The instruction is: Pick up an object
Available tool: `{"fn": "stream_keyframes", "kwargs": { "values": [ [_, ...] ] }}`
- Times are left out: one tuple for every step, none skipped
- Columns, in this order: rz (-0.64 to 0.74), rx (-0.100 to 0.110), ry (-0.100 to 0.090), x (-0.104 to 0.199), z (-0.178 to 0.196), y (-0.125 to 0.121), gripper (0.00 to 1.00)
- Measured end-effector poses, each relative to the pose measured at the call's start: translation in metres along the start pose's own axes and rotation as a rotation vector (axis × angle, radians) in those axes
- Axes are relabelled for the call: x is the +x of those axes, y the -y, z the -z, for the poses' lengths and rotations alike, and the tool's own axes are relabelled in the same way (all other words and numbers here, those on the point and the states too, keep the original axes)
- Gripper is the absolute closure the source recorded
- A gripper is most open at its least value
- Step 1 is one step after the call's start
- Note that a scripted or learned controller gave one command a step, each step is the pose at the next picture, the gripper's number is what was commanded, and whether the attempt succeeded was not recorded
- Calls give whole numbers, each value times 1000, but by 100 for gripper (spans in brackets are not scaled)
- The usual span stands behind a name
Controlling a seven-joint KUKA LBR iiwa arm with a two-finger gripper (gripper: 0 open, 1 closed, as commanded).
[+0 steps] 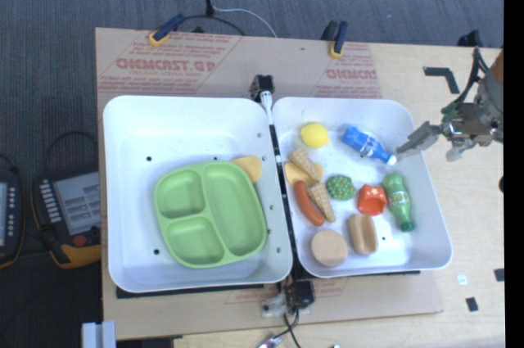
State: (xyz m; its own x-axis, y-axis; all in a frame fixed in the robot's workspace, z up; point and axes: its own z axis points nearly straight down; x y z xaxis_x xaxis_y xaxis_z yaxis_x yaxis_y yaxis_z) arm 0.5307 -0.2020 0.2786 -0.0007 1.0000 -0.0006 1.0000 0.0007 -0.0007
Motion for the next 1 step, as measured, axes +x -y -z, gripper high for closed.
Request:
{"fn": "stream_keyframes", "kwargs": {
  "values": [
    [131, 3, -1, -21, -121, -1, 0]
  ]
}}
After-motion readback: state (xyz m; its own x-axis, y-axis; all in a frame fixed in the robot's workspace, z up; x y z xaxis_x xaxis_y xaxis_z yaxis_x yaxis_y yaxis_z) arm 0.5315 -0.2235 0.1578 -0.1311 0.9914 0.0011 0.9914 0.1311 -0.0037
